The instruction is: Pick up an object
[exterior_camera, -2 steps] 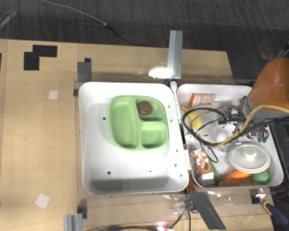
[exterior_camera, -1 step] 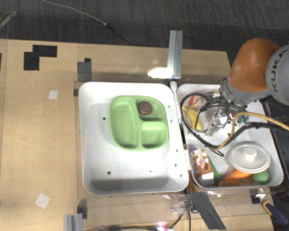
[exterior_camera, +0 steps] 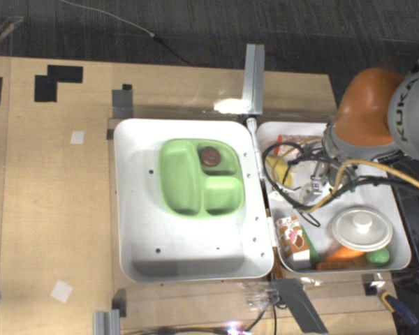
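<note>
Objects for picking crowd the right white bin (exterior_camera: 403, 208): a round white lidded dish (exterior_camera: 362, 229), an orange carrot-shaped toy (exterior_camera: 343, 254) and a printed packet (exterior_camera: 292, 234). Positioned low over them, the cable-wrapped gripper (exterior_camera: 320, 180) suggests an approach; its opening cannot be told.

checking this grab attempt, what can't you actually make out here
- Pincer: in the camera view, cables and the wrist above cover it, so open or shut is unclear.
- Yellow item in the right bin: mostly behind cables, unidentifiable.
- Snack packet: label too small to read.
- Brown thing in the green tray: too small to identify.
</note>
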Robot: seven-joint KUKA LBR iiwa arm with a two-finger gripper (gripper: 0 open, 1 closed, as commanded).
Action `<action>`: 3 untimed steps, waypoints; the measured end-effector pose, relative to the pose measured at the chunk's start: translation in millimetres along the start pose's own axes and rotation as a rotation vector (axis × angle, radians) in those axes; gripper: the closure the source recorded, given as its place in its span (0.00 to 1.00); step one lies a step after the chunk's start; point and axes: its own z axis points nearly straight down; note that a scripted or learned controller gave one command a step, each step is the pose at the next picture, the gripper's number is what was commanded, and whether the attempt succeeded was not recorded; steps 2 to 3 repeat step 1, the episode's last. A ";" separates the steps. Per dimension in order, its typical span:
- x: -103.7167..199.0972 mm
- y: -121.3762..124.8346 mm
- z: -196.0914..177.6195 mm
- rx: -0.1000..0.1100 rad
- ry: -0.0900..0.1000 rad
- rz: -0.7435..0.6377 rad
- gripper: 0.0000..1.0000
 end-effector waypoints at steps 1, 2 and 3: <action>11.4 11.3 -0.4 0.000 -0.001 0.167 0.00; 11.4 11.3 -0.4 0.000 -0.001 0.167 0.00; 11.4 11.3 -0.4 0.000 -0.001 0.167 0.00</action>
